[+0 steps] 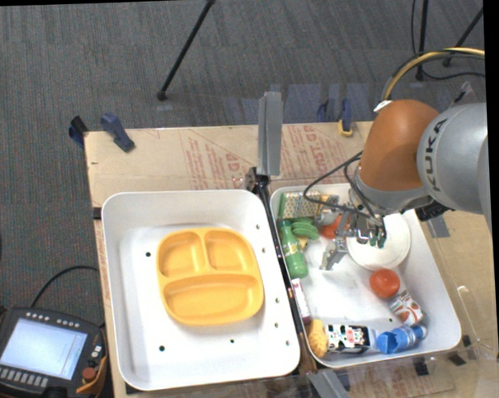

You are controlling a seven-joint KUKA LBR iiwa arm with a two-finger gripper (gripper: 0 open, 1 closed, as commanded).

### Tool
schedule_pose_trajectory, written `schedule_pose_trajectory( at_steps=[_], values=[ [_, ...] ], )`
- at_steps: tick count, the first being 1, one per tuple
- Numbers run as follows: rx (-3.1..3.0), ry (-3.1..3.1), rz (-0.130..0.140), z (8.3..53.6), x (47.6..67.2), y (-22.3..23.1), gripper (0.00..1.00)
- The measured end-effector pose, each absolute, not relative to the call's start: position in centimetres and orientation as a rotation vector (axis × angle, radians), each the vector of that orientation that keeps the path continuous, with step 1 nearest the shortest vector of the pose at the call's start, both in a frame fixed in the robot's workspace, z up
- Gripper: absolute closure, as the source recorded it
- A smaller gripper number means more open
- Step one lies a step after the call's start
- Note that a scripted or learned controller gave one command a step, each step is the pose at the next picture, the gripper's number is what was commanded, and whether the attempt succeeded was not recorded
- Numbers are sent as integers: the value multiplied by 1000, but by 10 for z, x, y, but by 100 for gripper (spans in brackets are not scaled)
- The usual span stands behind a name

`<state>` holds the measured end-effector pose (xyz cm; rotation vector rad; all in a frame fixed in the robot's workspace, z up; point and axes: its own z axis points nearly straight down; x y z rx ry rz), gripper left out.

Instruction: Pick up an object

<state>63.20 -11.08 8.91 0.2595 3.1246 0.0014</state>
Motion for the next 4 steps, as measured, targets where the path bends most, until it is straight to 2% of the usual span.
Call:
schedule_pose_trajectory(
  at_steps=[1,2,3,4],
  values=[
    [253,3130,-1,88,583,-180,0],
    [225,3132,1,88,495,-191,0],
    [75,3140,5,87,540,-124,0],
    [99,3142,3,87,486,-155,0]
  ],
)
